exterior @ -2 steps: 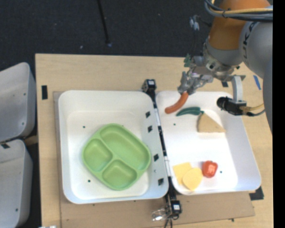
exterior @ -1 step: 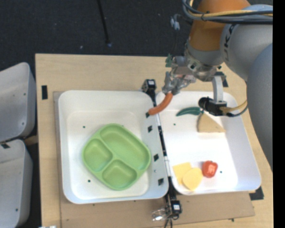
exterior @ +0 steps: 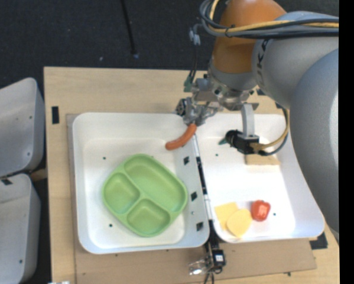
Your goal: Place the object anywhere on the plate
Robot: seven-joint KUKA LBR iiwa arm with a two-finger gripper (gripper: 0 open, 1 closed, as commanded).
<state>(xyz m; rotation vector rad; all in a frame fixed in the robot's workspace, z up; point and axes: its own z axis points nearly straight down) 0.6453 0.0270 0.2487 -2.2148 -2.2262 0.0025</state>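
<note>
**Sausage held high over the left bin's far right corner**

The sausage (exterior: 181, 138) is a small orange-red toy, by its look light, smooth and a little slippery, likely stiff plastic or firm rubber. Being long and thin, it would best be taken across its middle; held by one end it can swing or slip out.

The gripper (exterior: 192, 118) has it by that upper end: the jaws are nearly closed, clenched on the tip, while the rest slants down and left, hanging free over the left bin (exterior: 82, 158) near its far right corner. It touches nothing else that I can see. The plate (exterior: 144, 195), green with three compartments, lies nearer the bin's front, below and left of the sausage.
</note>
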